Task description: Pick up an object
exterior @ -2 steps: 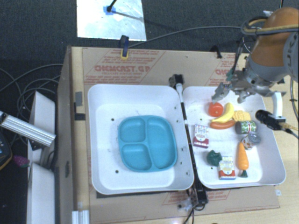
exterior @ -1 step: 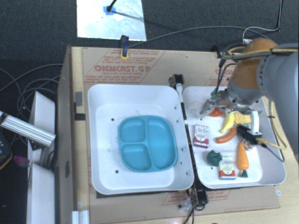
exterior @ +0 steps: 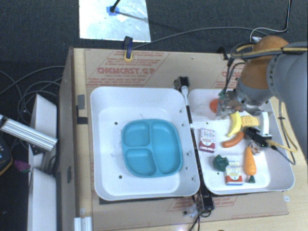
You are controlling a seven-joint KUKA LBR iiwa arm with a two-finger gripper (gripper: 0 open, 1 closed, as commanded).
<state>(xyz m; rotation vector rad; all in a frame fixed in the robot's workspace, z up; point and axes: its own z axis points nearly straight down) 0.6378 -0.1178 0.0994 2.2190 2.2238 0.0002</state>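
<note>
— Hand (exterior: 225,109), placed how?
— Low in the right bin (exterior: 276,176), at the far left corner, hung from the arm (exterior: 276,73) coming in from the right. Seems set there to drop on something small: red thing (exterior: 213,105) just beside on the left, banana (exterior: 234,124) just beside on the camera's side.
— Wide or narrow?
— Cannot tell; too blurred, and seen too much from above. Nothing visibly gripped.
— Target, then?
— Probably the red thing or the banana, judging by closeness alone. Both down on the bin floor, not lifted.
— Further out?
— Sausage (exterior: 233,140) below the banana, carrot (exterior: 249,161) lengthwise toward the near wall, green lump (exterior: 221,162), left box (exterior: 207,140) by the divider, near box (exterior: 234,173). Spread apart, likely to leave room for a grasp. Blue plate (exterior: 151,147) alone in the left bin (exterior: 110,124), well apart. Both bins on a cardboard-covered surface (exterior: 125,71).
— Hidden or unclear?
— Red thing partly covered by the hand, so shape uncertain: a tomato, perhaps. Far end of the banana lost under the wrist. Box labels unreadable.
</note>
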